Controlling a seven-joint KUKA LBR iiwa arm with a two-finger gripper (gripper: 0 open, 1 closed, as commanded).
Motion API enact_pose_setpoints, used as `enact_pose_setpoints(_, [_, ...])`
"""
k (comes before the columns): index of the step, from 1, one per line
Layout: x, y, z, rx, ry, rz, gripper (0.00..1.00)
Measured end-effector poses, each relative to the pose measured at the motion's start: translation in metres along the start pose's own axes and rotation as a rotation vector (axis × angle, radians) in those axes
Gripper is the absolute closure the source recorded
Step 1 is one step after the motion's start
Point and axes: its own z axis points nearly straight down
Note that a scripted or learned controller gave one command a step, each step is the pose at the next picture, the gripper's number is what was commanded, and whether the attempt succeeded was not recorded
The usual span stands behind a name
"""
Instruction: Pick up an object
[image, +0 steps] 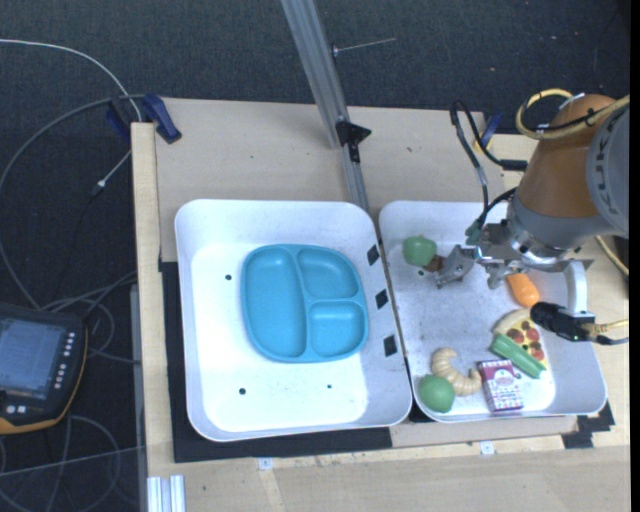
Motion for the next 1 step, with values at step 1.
enact_pose_setpoints(1, [0.0009,-0.0009,0.0532,0.0,0.0,0.0,0.0])
